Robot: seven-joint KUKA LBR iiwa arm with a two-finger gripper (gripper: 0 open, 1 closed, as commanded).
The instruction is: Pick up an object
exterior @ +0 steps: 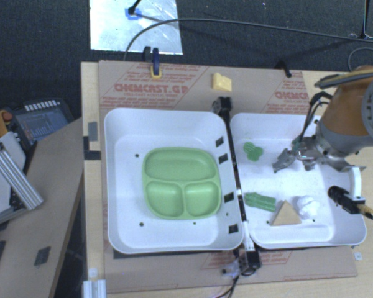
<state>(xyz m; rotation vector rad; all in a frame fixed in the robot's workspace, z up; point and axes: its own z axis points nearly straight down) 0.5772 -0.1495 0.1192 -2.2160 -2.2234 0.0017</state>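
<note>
Two shallow white bins side by side on the tabletop [93, 166], with printed brown cardboard [174, 85] underneath. Left bin [121, 129] holding a green divided plate [181, 183], three sections, sitting flat about mid-bin. Right bin [348, 231] with the small stuff: a little green lumpy piece [253, 151] up near its left wall, a longer green piece [260, 201] lower down by the divider, a tan wedge [286, 214] just right of that, and a white crumpled lump [308, 207] touching the wedge's right side. Jaws [285, 161] low over the right bin's middle, between the lumpy green piece and the far wall, pointing left, nothing seen between them. Honestly can't tell how wide apart, too small and grey to read. Grey arm with the orange band [354, 104] coming in from the right. Also a yellow block [222, 82] lying on the cardboard behind the bins, plus a blue-and-yellow clamp [154, 62] at the back edge.
</note>
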